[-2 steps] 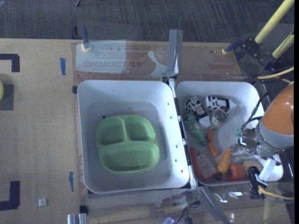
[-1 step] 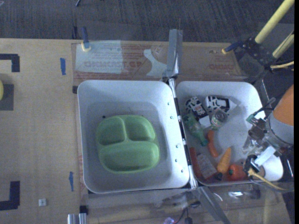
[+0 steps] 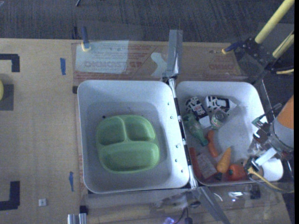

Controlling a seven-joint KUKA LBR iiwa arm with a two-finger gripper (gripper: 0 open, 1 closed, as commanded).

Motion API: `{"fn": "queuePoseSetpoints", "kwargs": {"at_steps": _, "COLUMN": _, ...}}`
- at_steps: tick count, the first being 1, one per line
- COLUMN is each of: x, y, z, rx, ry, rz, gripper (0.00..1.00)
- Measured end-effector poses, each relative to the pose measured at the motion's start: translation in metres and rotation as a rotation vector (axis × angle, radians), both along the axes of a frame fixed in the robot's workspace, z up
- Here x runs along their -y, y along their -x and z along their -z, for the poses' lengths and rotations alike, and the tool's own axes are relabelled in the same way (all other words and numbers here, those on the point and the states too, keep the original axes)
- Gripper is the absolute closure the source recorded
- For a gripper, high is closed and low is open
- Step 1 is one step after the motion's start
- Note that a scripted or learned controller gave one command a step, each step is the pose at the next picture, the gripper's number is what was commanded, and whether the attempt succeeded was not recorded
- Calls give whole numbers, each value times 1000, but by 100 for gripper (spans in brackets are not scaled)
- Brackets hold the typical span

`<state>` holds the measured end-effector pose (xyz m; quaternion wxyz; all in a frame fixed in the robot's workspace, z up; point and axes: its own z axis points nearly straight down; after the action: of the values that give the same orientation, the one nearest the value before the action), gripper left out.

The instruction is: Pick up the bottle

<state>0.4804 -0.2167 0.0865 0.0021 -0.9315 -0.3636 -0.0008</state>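
The bottle [image 3: 194, 129] is small and green. It lies on its side near the left wall of the right bin [image 3: 247, 93], its length running from the back toward the front. My gripper [image 3: 257, 157] hangs over the right bin's front right corner, well to the right of the bottle and apart from it. Nothing shows between its fingers. The grey arm with its orange band [image 3: 286, 117] comes in from the right edge.
Around the bottle lie two black-and-white cow-patterned items [image 3: 207, 104], a can [image 3: 217, 120], two carrots [image 3: 224, 158], a red-orange fruit [image 3: 237, 172] and a red packet [image 3: 204, 165]. The left bin [image 3: 93, 97] holds a green divided plate [image 3: 128, 143].
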Motion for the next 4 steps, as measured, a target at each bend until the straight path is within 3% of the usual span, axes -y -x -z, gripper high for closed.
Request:
{"fn": "queuePoseSetpoints", "kwargs": {"at_steps": 1, "x": -1, "y": 0, "z": -9, "rx": -2, "ry": 0, "rz": -3, "gripper": 100}}
{"fn": "queuePoseSetpoints", "kwargs": {"at_steps": 2, "x": 0, "y": -2, "z": -20, "rx": -1, "ry": 5, "rz": -144, "gripper": 100}}
{"fn": "queuePoseSetpoints", "kwargs": {"at_steps": 3, "x": -1, "y": 0, "z": 0, "rx": 2, "ry": 3, "rz": -347, "gripper": 100}}
{"fn": "queuePoseSetpoints", "kwargs": {"at_steps": 4, "x": -3, "y": -2, "z": -55, "rx": 0, "ry": 5, "rz": -318, "gripper": 100}}
